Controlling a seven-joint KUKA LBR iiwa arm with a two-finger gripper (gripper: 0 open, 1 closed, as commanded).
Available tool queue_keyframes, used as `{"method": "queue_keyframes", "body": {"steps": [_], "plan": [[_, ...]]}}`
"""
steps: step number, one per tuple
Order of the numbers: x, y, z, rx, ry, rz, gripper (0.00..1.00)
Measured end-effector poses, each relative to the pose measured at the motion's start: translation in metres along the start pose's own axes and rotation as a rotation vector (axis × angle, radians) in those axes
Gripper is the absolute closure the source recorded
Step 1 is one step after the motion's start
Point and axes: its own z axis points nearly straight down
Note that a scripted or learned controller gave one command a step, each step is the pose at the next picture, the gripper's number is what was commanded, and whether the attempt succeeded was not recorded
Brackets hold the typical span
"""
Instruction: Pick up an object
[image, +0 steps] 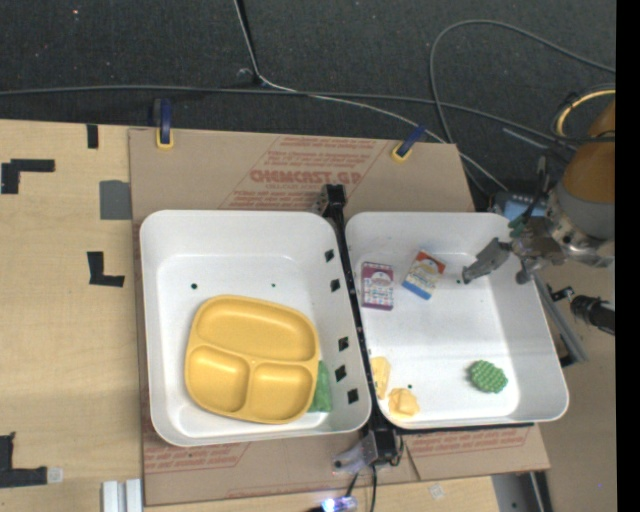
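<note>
My gripper (503, 268) hangs over the right bin's (545, 400) upper right part, its fingers spread open with nothing between them. To its left lie a small red, white and blue packet (424, 274) and a pink packet (377, 285). A green knobbly object (487, 376) rests near the bin's lower right. Two yellow pieces (403, 401) sit at the lower left of that bin. The left bin (160, 300) holds a yellow divided tray (250, 358) with a green item (322, 388) wedged at its right edge.
Both bins sit on a brown cardboard sheet (300, 170) clamped at the back. Black cables (300, 90) run across the dark surface behind. The grey arm with its orange band (590, 170) comes in from the right edge.
</note>
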Motion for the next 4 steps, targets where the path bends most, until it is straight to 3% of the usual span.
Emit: {"method": "queue_keyframes", "body": {"steps": [1, 3, 4], "plan": [[0.0, 0.003, -0.008, -0.013, -0.003, -0.004, 0.0], [0.002, 0.005, 0.101, -0.007, -0.002, -0.005, 0.0], [0.003, 0.006, 0.113, -0.015, -0.006, -0.005, 0.0]]}}
